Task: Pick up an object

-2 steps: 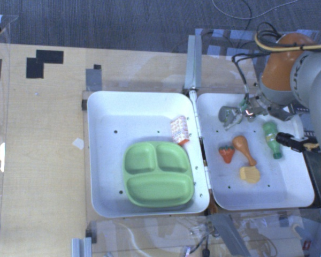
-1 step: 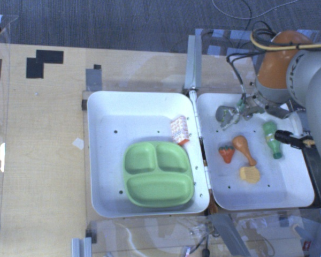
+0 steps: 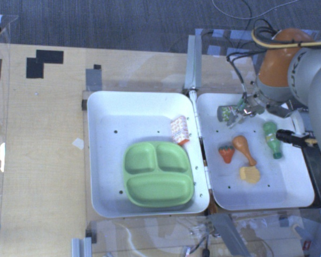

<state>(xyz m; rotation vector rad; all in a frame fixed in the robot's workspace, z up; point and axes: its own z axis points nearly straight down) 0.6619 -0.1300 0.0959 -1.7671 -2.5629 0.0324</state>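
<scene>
Grey KUKA arm [image 3: 310,74], orange band [image 3: 278,63], yellow & black cables, metal wrist

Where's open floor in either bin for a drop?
Left bin: bare strip left of the green tray, plus the back-left corner. Right bin: free along the front wall. Crowded mid-right: drumstick, strawberry, yellow piece, green bottle.

A light wooden bench [image 3: 43,170] is seen, with two shallow white bins set side by side on it: the left bin [image 3: 104,116] and the right bin [image 3: 289,191], their inner rims touching. A grey metal upright [image 3: 191,63] is placed at the far end of the seam between them. Black tape patches [image 3: 43,62] are stuck on the bench at far left. Beyond the bench, blue-grey carpet [image 3: 123,15] is laid, and a thin looped cable [image 3: 232,4] is lying on it at far right.
</scene>
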